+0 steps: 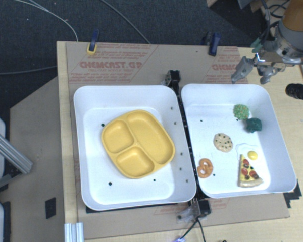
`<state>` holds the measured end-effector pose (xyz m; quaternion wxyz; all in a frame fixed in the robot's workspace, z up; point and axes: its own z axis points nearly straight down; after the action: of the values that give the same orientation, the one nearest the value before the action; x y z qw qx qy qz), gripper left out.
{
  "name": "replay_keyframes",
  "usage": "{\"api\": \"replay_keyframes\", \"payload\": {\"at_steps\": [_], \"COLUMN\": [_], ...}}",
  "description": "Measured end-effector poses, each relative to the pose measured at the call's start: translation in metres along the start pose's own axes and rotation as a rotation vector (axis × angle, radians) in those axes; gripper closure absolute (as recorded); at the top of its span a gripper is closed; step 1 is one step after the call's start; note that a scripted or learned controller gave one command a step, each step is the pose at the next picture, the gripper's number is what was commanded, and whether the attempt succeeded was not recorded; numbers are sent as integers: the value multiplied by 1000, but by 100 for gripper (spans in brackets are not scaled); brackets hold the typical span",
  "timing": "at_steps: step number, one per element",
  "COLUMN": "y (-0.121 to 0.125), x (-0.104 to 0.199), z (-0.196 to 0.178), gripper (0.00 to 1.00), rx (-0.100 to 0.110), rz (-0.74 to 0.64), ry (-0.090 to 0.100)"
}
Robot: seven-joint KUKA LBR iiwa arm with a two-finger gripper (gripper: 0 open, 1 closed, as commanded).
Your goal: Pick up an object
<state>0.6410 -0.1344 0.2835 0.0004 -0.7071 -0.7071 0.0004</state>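
Hand [253,70] hangs open and empty above the right bin's [278,127] far rim. Cookie [223,142] looks light, stiff, flat; grip across edges.

Bright, even light; slightly soft focus

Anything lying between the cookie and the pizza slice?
Yes: in the camera view a small fried egg lies between the cookie and the pizza slice.
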Motion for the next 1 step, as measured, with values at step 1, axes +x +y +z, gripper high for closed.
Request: {"api": "replay_keyframes", "payload": {"at_steps": [1], "y": [-1], "x": [-1], "z": [64], "gripper": [0], "rx": [7], "rz": [0], "ry": [1]}}
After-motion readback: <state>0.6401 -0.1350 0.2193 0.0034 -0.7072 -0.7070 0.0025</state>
